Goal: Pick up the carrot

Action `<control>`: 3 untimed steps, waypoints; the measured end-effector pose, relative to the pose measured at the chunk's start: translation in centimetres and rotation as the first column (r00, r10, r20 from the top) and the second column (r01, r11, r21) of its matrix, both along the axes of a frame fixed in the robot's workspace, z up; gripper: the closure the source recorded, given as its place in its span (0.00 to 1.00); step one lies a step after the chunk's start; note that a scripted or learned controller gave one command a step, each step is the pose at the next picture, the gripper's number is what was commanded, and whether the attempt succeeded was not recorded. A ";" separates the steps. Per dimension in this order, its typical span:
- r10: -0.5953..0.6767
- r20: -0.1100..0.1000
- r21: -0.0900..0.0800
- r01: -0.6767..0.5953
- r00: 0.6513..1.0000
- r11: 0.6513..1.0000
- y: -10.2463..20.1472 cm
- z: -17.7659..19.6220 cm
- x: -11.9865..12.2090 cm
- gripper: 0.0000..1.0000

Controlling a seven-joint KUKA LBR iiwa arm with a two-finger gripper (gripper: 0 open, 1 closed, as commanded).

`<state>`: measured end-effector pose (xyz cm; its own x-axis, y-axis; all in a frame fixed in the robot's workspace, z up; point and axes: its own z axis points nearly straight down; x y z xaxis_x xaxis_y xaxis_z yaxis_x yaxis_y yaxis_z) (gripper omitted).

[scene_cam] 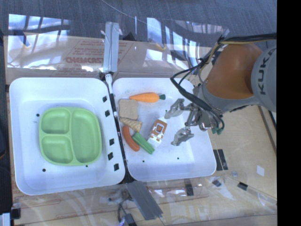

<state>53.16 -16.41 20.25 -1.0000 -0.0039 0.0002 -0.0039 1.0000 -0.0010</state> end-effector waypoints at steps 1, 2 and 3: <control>0.508 0.002 -0.001 -0.508 0.861 0.861 -4.6 -0.1 2.5 0.00; 0.335 0.000 0.003 -0.335 0.942 0.942 -2.7 -7.9 8.7 0.00; 0.058 -0.017 -0.001 -0.058 0.998 0.998 -0.5 -10.2 12.3 0.00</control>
